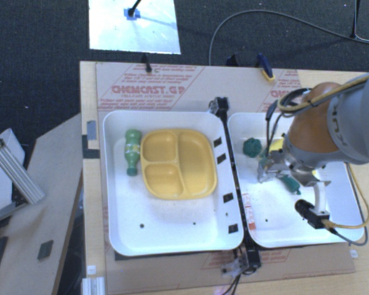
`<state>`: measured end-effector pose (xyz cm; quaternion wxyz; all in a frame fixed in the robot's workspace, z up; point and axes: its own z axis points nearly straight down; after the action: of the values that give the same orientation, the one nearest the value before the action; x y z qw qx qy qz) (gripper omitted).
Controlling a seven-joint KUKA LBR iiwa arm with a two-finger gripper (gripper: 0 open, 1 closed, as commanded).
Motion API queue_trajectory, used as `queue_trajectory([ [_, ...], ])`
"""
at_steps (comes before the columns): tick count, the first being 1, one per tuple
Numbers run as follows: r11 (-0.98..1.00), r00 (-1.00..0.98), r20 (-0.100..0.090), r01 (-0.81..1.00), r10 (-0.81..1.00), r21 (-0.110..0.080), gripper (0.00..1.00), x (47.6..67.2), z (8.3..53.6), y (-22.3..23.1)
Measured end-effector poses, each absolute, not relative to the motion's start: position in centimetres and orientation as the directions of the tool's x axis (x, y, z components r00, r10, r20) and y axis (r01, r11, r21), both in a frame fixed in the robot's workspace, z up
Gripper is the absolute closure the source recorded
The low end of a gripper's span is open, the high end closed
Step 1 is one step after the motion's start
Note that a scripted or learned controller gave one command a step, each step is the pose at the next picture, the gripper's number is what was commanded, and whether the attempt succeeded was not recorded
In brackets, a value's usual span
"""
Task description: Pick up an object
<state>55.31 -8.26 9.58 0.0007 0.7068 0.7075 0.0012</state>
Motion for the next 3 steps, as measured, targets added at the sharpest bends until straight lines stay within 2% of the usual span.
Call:
queue_trajectory([
  [1, 0.004, -0.004, -0.001, 1.0, 1.0, 0.006, 1.0, 56.4, 14.5, -8.7],
  [3, 0.004, -0.004, -0.001, 1.0, 1.0, 0.006, 1.0, 56.9, 23.4, -9.5],
])
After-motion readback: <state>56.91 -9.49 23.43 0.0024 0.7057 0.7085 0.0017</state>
